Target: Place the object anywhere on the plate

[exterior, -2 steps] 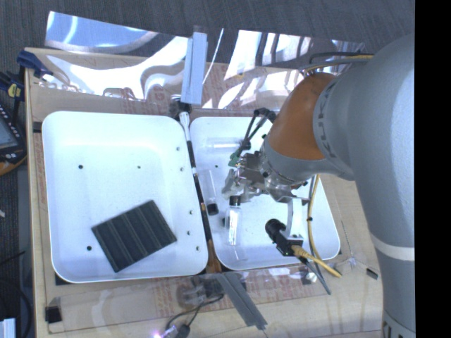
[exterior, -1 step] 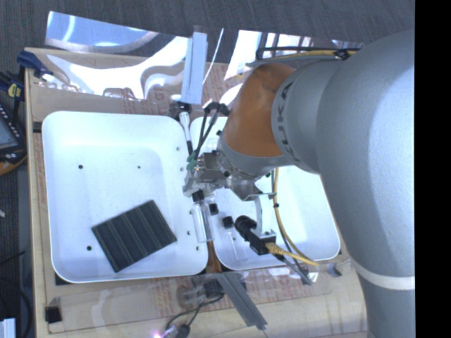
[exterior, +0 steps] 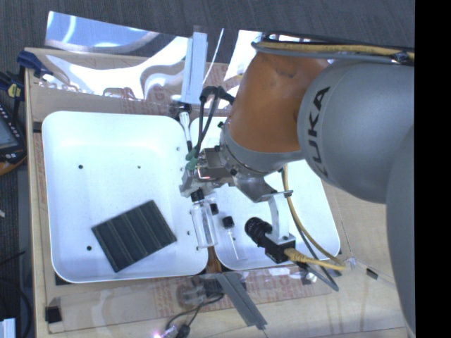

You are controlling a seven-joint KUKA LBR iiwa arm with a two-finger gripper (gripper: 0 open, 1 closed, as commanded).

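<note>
Grey metal and cabling crowd the gripper (exterior: 211,220), so I cannot tell whether it is spread or closed, or whether it grips anything. It hangs over the inner edge of the right bin (exterior: 318,220), close to the divide between the bins. Just beside it, on that bin's white floor, lies a small dark piece (exterior: 227,222). I take this for the object, though it is too small to be sure. It looks to rest on the floor rather than in a grasp.

The plate (exterior: 134,235) is a dark ribbed slab lying flat in the near part of the left bin (exterior: 106,153), well apart from the small piece and across the rim.

If I were driving this step, I would first confirm the piece is actually caught. I would then lift clear of both rims before crossing and come down over the middle of the slab. The ribs could let a small part roll or tip, so I would release low.

The count is two bins, one plate, one candidate object, and one arm (exterior: 352,118) with one orange band (exterior: 271,108).
</note>
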